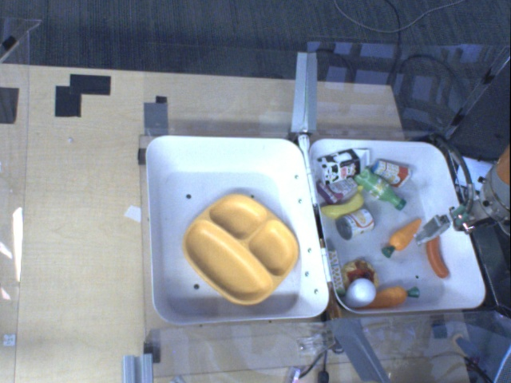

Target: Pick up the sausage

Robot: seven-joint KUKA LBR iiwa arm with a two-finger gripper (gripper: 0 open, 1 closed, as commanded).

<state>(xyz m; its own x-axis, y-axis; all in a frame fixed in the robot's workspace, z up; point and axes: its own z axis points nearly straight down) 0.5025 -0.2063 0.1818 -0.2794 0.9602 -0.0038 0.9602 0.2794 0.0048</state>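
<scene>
The sausage (437,258) is seen lying near the right edge of the right bin (471,294), just below the gripper (437,227), whose jaws are spread and empty, so a straight descent astride its middle would be advised.

No legible text on packaged goods in the right-hand bin

Printed labels appear on a black-and-white carton (338,167), a small can (390,171) and a tin (355,223), but every word and number is too blurred to read.
</scene>
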